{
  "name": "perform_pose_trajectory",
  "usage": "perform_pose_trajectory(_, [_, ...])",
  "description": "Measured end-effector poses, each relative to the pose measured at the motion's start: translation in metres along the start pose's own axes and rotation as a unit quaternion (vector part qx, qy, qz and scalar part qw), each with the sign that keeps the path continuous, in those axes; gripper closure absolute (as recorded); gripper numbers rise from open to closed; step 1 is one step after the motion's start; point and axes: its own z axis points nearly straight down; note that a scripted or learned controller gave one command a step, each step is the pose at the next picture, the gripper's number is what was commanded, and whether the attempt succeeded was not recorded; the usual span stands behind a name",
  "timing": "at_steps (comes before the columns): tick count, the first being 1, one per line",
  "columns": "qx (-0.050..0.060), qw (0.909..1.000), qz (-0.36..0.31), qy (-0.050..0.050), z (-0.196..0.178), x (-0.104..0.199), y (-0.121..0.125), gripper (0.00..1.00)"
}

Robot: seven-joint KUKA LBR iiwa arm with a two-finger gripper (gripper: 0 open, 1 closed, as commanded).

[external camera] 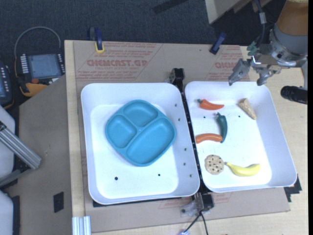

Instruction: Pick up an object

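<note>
Near edge, right bin: you had one cookie (213, 164), round, tan, dark specks, lying at the front left of the right bin (281, 146); one banana (243, 169), yellow, curved, just beside the cookie on its right.
Right bin, middle: one sausage (209, 138), orange-red, lying crosswise; one green pepper (222, 125), dark, long, its lower end touching the sausage's right end.
Right bin, far part: one red chili (211, 104), green stem at its left end, near the left wall; one tan wedge (247, 108), pale, pointed, cannot tell what it was, well right of the chili.
Item count: six loose things, all in the right bin, none lifted.
Left bin: one left bin (98, 170), holding one blue plate (141, 131), three compartments, tilted to the bin's walls, sitting about in the middle.
Bins: two, white, shallow, side by side, touching along the middle seam.
Bench: one cardboard sheet (142, 60) with red print under both bins.
Gripper: you had one gripper (250, 73) above the far rim of the right bin, fingers spread apart, nothing between them, released.
Arm: one arm (292, 21), orange band, coming in from the far right.
Far left: one handheld screen unit (42, 65) with a looped cable, off the bench.
</note>
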Motion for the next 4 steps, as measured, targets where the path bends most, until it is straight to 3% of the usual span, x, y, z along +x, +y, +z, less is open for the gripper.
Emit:
perform_pose_trajectory(3, [0.003, 1.0000, 0.000, 0.001, 0.163, 0.006, -0.021, 0.00])
perform_pose_trajectory(4, [-0.001, 1.0000, 0.001, 0.000, 0.149, 0.006, -0.019, 1.00])
